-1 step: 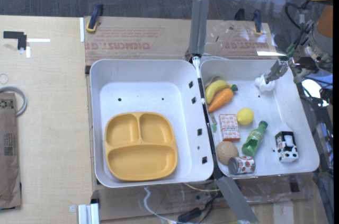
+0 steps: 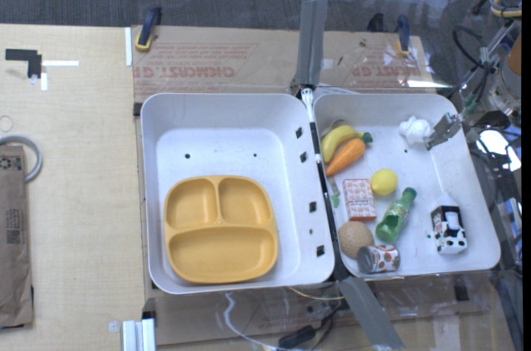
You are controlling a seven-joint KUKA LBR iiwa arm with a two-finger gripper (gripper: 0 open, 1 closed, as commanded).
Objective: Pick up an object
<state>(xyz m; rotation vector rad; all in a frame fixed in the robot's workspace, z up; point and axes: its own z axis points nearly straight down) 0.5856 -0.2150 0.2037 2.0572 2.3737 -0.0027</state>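
**Risks, right bin, near to far**

Can (image 2: 378,259), cow carton (image 2: 448,228), green bottle (image 2: 396,215): crowded, may roll. Farthest: white lump (image 2: 414,128) just beside my gripper (image 2: 440,131); finger state, I cannot tell. A glancing miss seems likely.

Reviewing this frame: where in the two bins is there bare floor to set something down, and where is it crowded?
Free: left bin floor behind the yellow tray; right bin floor between green bottle and cow carton. Crowded: its left side, around banana, carrot, can.
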